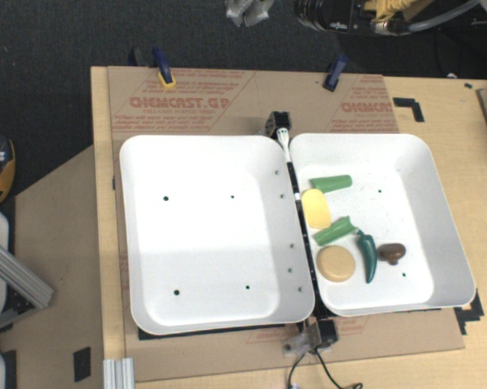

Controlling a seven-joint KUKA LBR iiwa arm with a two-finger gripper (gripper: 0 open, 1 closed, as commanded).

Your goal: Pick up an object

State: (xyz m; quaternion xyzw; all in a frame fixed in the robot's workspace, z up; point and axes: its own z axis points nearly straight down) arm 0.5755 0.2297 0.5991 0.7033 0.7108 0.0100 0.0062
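Observation:
The right white bin (425, 217) holds several small items near its left wall. A green stick (331, 184) lies at the top, with a yellow lump (315, 207) just below it and a second green piece (334, 231) under that. A tan round disc (337, 263) sits lowest, beside a dark teal pepper shape (368, 256) and a brown lump (391, 253). My gripper (247, 2) hangs high beyond the far edge of the bench, well away from both bins and the items. It is small and blurred there.
The left white bin (198, 233) adjoins the right one along a shared black seam (292, 193). Both rest on a cardboard sheet (227, 96) held by two blue clamps (163, 67) (335, 71). The arm's body and cables (365, 2) cross the top.

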